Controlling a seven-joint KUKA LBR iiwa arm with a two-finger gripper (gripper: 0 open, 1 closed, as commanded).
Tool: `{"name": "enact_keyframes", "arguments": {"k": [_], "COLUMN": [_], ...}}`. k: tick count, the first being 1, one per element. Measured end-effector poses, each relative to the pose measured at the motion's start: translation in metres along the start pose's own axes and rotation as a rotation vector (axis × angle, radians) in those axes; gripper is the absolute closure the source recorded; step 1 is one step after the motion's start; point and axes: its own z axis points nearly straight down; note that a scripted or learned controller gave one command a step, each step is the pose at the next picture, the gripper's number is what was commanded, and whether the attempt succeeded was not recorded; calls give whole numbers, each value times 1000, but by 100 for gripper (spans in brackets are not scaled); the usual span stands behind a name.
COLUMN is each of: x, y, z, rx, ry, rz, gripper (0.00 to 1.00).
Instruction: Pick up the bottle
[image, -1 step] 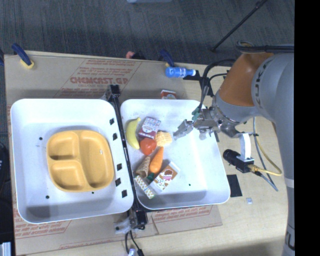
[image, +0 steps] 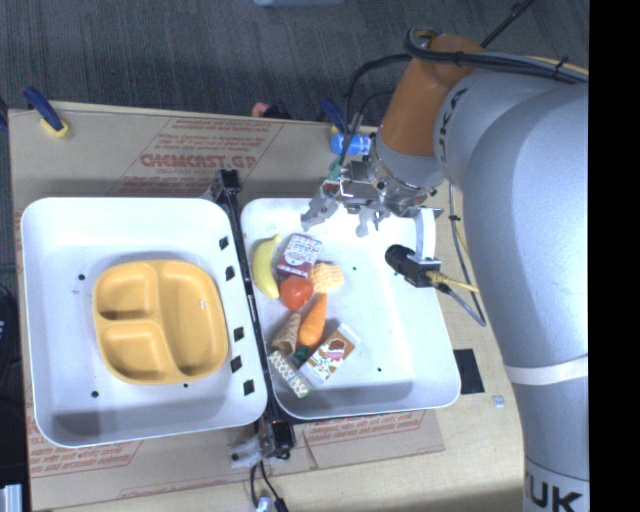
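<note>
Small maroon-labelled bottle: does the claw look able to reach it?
Probably yes: the claw hovers just beyond the bottle, whose top lies uncovered, though a yellow banana and red tomato crowd it.

Robot lab: arm, cardboard-lined bench, white bins

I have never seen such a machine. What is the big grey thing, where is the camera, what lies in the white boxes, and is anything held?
The grey thing is a robot arm, reaching in from the right. One camera, fixed above the bench, looks down at a slant. At the arm's end is its pincer, open and holding nothing, at the far end of the right bin. That bin holds a banana, a tomato, a carrot and a small purple and white container, probably the bottle it should pick up. The left bin holds a yellow divided tray.
</note>
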Motion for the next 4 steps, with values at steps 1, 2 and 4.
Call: {"name": "enact_keyframes", "arguments": {"k": [1, 2, 4], "x": [0, 60, 137], "y": [0, -65, -177], "z": [-10, 6, -33], "rx": [3, 3, -1], "ry": [0, 0, -1], "rz": [-6, -43, -195], "gripper": [100, 100, 100]}}
